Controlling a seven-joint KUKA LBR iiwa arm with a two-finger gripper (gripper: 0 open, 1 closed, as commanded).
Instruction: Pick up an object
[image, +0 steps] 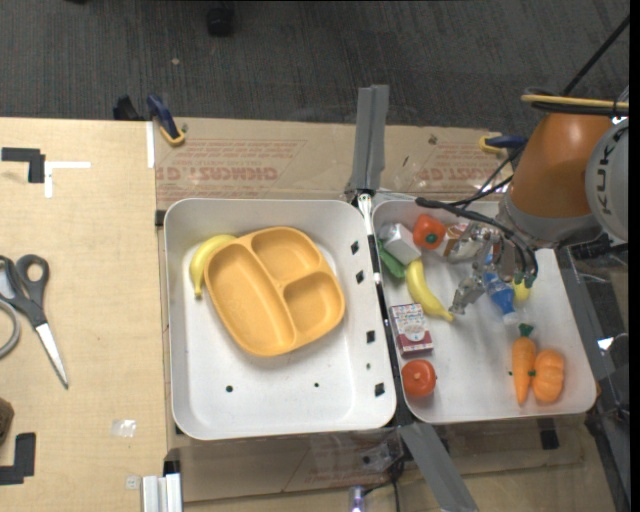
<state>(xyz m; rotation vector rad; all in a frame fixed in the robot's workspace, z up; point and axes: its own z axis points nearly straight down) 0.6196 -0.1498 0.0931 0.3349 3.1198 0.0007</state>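
Observation:
My gripper (480, 290) hangs over the middle of the right bin (560, 300), open, with nothing between its fingers. Just to its left lies a yellow banana (428, 291). A small blue and yellow object (508, 298) sits right beside the gripper on its right; I cannot tell whether they touch. An orange carrot (522, 369) and a small orange pumpkin (548, 376) lie at the bin's front right. One red tomato (430, 232) is at the back and another (418, 377) at the front left. A small red and white box (412, 329) lies between them.
A green item (393, 262) lies at the right bin's back left. The left bin (190, 390) holds an orange divided plate (272, 290) with a second banana (203, 260) along its left side. Scissors (38, 310) lie on the bench at far left.

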